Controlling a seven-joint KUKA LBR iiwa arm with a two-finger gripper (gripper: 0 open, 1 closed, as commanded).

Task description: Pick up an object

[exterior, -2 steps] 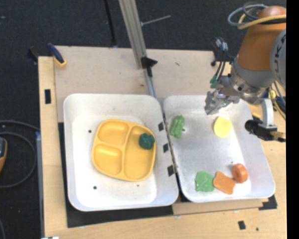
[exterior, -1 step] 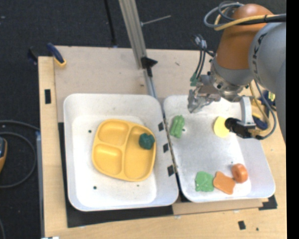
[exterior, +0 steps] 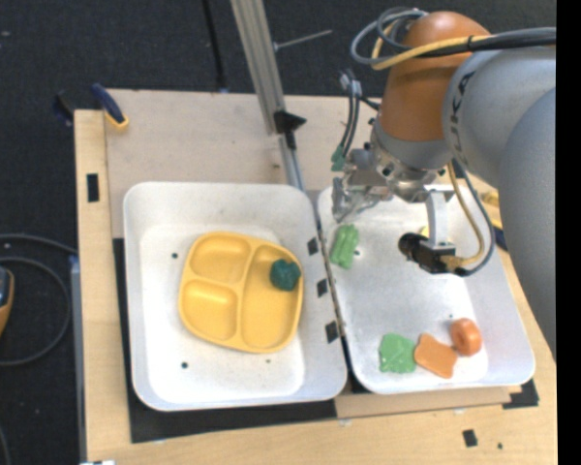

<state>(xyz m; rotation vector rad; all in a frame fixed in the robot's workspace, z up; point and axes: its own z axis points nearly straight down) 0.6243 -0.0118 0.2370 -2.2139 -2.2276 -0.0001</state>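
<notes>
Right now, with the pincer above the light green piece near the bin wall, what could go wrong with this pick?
1. The light green piece lies close to the right bin's left wall; the pincer might strike the wall or clip only the piece's edge.
2. A glancing touch could push the piece against the wall rather than lift it.
3. The black cable hangs loose beside the wrist and might snag.

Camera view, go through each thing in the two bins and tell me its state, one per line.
Yellow plastic divided tray: flat in the left bin.
Dark green lump: resting in the tray's right compartment.
Light green block: right bin, directly under the hand.
Green flat piece: lying beside the orange wedge.
Orange rounded piece: lying free.
</notes>
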